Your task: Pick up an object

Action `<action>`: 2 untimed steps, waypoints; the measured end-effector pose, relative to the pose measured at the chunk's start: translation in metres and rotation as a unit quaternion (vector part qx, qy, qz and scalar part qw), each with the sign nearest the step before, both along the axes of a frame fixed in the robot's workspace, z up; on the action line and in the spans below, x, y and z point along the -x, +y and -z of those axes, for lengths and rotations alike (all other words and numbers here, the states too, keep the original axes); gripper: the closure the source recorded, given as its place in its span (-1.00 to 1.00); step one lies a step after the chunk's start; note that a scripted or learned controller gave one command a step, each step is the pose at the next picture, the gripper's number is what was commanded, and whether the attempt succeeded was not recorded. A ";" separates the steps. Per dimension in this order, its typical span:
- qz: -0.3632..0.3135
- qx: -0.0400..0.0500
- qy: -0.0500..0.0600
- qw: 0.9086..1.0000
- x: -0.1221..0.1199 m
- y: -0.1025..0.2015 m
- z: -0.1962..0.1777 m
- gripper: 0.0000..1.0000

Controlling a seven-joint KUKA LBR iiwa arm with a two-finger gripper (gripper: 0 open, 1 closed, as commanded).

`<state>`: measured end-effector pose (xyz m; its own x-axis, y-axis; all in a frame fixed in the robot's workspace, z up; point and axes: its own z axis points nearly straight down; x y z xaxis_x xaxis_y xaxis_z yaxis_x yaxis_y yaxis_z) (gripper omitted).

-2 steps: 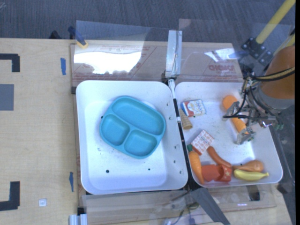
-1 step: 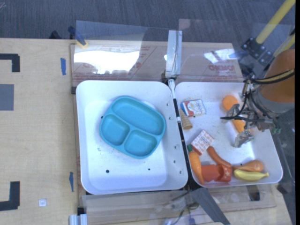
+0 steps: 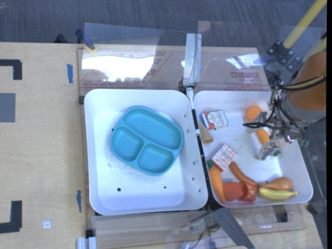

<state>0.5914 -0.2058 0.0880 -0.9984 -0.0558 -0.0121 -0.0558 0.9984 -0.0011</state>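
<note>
My gripper (image 3: 269,151) hangs over the right part of the right bin (image 3: 300,160), above bare white floor. Just up and left of it lies a small orange cylinder (image 3: 262,136), with a round orange (image 3: 253,113) behind that. Toward the front of the bin lie a yellow banana (image 3: 277,193), a peach-coloured pear (image 3: 282,182), a red sausage (image 3: 241,173), a red block (image 3: 236,191) and a carrot (image 3: 215,182). A patterned packet (image 3: 224,156) and a small red, white and blue carton (image 3: 213,119) lie to the left.
The left bin (image 3: 98,154) holds a blue divided plate (image 3: 148,139). A tan cork-like piece (image 3: 206,136) lies by the wall between the bins. Clear plastic panels (image 3: 193,61) stand behind both bins. The arm's cables (image 3: 275,115) trail over the right bin's back right.
</note>
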 end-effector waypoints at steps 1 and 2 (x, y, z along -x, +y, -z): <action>0.040 -0.001 0.001 0.999 0.020 -0.001 0.000 -1.00; 0.039 0.001 -0.007 0.999 0.015 -0.001 -0.015 1.00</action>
<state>0.5764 -0.2069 0.1030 -0.9994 0.0230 -0.0258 0.0231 0.9997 -0.0040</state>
